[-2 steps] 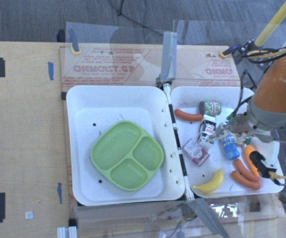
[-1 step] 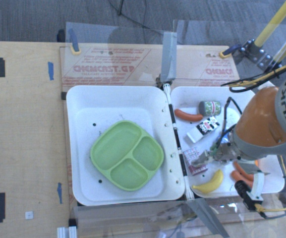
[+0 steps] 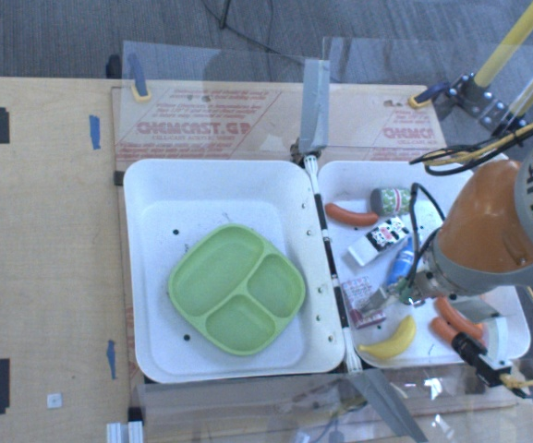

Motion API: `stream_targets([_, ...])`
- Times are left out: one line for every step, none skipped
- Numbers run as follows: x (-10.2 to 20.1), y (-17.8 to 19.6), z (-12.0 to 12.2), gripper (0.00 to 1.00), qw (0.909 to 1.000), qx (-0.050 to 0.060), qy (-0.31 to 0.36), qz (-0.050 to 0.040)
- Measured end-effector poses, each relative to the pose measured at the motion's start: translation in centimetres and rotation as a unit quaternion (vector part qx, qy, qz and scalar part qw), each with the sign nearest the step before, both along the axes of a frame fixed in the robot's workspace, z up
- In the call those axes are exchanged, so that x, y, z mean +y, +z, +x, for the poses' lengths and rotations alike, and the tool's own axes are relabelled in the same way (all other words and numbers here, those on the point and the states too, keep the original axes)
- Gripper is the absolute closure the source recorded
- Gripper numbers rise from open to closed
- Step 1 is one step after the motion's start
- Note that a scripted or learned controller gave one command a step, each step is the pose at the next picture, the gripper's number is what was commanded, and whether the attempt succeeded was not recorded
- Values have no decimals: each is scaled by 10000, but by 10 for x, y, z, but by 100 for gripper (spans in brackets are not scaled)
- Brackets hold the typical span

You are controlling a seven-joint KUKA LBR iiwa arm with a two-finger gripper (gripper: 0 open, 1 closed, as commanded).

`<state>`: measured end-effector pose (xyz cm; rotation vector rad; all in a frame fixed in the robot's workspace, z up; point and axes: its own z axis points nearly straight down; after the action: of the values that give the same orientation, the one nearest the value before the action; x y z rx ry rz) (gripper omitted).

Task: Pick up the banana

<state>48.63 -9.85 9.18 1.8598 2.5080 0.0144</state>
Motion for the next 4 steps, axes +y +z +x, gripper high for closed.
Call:
stream_targets([-16,0,0,0,9703,14,2418,-26])
stream_targets([-18,12,0,100,9708,2,2397,-21])
stream_targets([-17,11,-1,0,9708,7,2400,-20])
stream_targets([2,-1,35,0,9860,67,1667,-11])
